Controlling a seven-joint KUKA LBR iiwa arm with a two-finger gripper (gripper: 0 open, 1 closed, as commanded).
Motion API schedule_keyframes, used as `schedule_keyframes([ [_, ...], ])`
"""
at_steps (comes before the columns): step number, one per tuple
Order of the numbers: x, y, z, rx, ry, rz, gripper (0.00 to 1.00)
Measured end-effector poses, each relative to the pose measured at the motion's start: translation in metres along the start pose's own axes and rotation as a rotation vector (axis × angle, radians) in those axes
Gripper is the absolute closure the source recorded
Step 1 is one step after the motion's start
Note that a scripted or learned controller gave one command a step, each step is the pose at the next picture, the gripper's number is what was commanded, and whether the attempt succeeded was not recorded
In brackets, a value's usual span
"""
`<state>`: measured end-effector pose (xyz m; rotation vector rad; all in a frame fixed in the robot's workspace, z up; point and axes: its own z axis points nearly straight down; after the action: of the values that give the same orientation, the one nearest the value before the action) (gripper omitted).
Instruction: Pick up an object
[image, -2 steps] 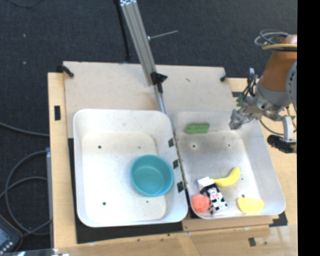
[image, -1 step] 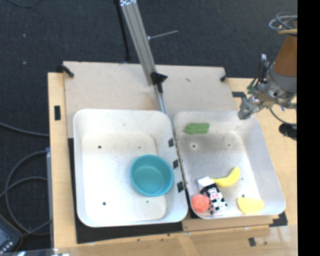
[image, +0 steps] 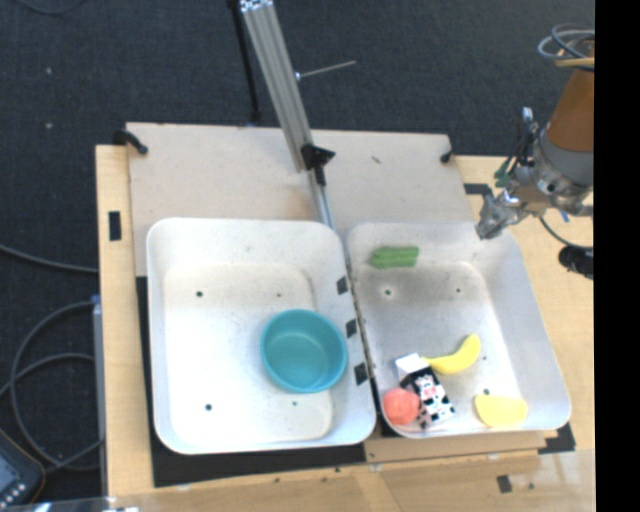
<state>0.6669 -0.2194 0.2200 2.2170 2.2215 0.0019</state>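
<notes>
The arm comes in from the right, its orange band (image: 574, 112) high near the edge, and the gripper (image: 494, 222) hangs just over the far right corner of the right bin (image: 520, 300). From here I cannot tell how it is set; it is small and blurred against the desk (image: 230, 170). Nothing shows in its grasp.

The things to pick lie mostly along the near side of the right bin. A yellow banana (image: 456, 356) lies curved near the middle of the near half. Just beside it, nearer and to the left, a small black-and-white spotted block (image: 426, 390) touches a pinkish-red ball (image: 402, 405) in the near left corner. A second yellow piece (image: 500, 409), rounded and flat, sits near the near right corner, apart from the banana. A green oblong object (image: 394, 257) lies alone at the far side of this bin, well apart from the rest and to the left of the gripper.

In the left bin (image: 200, 270) a teal bowl (image: 303, 350) stands upright toward the near right. A slanted metal rail (image: 285, 95) crosses the far side of the desk between the bins.
</notes>
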Motion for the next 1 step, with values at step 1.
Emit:
schedule_keyframes([
  [1, 0.0568, -0.0168, -0.0107, 0.001, 0.002, -0.004, 1.0],
])
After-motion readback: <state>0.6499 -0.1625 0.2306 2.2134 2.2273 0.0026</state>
